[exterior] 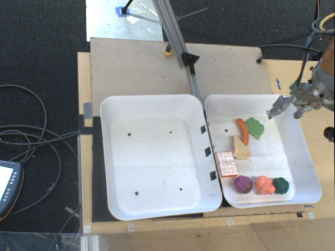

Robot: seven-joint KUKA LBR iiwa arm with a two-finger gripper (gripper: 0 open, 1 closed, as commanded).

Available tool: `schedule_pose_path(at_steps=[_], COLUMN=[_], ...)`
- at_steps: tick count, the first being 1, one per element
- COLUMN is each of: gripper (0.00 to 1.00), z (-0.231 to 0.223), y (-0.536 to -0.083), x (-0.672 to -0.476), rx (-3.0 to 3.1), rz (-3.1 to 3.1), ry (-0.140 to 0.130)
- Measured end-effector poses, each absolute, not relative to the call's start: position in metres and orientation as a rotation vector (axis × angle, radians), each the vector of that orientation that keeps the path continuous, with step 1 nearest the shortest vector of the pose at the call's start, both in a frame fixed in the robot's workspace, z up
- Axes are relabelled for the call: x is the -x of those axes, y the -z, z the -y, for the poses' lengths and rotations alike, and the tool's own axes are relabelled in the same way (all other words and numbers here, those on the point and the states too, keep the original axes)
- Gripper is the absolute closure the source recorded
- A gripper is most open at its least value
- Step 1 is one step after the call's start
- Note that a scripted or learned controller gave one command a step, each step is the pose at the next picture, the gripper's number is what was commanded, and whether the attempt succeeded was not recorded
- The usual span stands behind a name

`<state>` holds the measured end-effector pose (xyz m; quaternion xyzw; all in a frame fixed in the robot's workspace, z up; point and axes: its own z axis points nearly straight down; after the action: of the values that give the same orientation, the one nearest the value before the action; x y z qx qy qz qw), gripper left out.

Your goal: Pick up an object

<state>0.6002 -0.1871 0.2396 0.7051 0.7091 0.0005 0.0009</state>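
The right bin (306,163) holds several small items. An orange carrot-like piece (242,131) lies beside a green leaf shape (255,127). Just below them are a tan wedge (241,149) and a red-and-white box (226,164). Along the near wall sit a purple lump (242,184), an orange lump (264,185) and a dark green broccoli-like piece (281,185). My gripper (287,110) hangs above the bin's far right corner, open, with nothing between its fingers. It is up and to the right of the green leaf shape.
The left bin (152,156) lies next to the right one, joined by black clips along the shared edge. A grey pole (175,30) slants in from the top. Cables (31,137) and a pendant (8,184) lie on the floor at left.
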Motion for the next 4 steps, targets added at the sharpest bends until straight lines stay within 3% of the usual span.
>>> schedule_pose_path(at_steps=[1, 4], gripper=[0.0, 0.0], z=[0.187, 0.19], y=[-0.24, -0.088], x=[-0.6, -0.601], rx=[-2.213, -2.222], rz=[-2.226, -2.224], ry=[-0.001, 0.002])
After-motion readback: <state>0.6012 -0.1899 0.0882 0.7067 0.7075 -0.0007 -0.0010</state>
